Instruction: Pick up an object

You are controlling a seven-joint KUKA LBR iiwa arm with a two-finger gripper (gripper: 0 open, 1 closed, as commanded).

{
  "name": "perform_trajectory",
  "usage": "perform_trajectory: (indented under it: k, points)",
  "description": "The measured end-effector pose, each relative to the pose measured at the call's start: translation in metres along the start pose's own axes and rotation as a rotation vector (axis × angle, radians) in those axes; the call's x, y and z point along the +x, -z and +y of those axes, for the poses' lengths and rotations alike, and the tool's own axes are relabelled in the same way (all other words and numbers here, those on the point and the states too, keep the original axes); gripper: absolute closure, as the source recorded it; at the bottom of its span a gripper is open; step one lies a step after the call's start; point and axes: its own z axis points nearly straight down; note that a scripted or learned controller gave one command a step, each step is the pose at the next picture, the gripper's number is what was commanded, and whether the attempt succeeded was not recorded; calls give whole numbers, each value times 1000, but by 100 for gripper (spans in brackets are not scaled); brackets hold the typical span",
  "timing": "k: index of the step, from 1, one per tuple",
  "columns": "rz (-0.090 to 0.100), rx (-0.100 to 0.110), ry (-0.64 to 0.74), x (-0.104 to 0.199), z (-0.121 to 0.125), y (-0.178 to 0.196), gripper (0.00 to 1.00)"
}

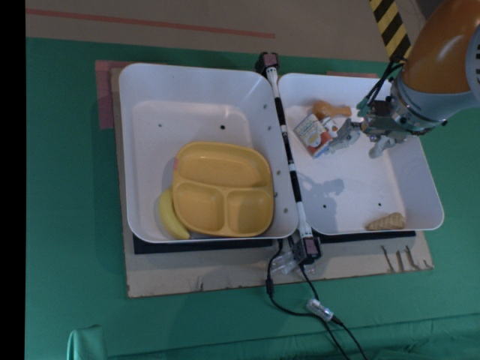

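Observation:
In the right bin (420, 193), a small white and orange carton (311, 130) lies near the centre divider. Just behind it is an orange drumstick-shaped toy (330, 110). A tan wedge of bread (386, 221) rests at the bin's front right corner. My gripper (358, 144) hangs over the back half of this bin, open, with its fingers spread. One fingertip (339, 140) is close beside the carton's right edge. Nothing is between the fingers.
The left bin (150, 96) holds a yellow divided plate (223, 188) with a banana (171, 216) against its left side. A black and white divider bar (289, 163) runs between the bins. Cables (315, 306) trail off the cardboard in front.

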Motion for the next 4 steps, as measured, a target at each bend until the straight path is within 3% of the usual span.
perform_trajectory:
  k: [1, 2, 3, 4]
  points:
    - [-2, -4, 0, -23, 49, -95, 0]
    - [-7, -14, 1, 1, 77, -100, 0]
    - [6, 99, -2, -1, 123, -100, 0]
    - [3, 91, -8, -3, 125, -85, 100]
